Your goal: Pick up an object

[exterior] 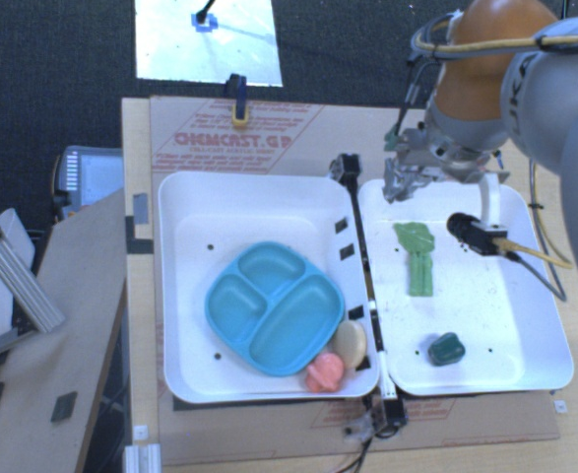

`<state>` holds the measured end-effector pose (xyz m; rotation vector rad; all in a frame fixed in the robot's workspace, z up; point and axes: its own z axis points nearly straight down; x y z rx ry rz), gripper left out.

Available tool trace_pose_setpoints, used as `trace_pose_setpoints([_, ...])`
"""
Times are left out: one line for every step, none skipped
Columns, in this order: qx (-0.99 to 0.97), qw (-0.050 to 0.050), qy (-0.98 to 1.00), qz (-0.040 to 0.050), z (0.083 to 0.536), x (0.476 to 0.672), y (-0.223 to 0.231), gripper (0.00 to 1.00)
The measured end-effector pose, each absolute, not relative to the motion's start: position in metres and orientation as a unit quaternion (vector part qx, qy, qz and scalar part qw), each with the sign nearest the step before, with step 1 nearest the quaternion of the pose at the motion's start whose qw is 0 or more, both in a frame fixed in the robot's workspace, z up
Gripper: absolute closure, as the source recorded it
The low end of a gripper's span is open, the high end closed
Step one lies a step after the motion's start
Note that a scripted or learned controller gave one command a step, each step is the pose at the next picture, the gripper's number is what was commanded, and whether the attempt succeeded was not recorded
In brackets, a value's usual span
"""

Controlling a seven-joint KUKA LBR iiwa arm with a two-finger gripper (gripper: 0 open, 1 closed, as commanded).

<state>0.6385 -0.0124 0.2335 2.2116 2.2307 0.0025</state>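
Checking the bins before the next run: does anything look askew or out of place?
Nothing looks spilled or broken. The blue divided plate sits turned at an angle in the left bin, with a cream piece and a pink piece crowded against the bin's near corner beside it.

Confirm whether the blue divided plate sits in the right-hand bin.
No, the blue divided plate lies in the left bin, beside a pink object.

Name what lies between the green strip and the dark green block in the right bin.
Only bare white bin floor between the strip and the block.
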Motion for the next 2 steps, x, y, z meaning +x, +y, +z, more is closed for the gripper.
trace_pose_setpoints([0.704, 0.0, 0.71, 0.0013, 0.223, 0.645, 0.036, 1.0])
trace_pose_setpoints([0.704, 0.0, 0.71, 0.0012, 0.216, 0.649, 0.086, 1.0])
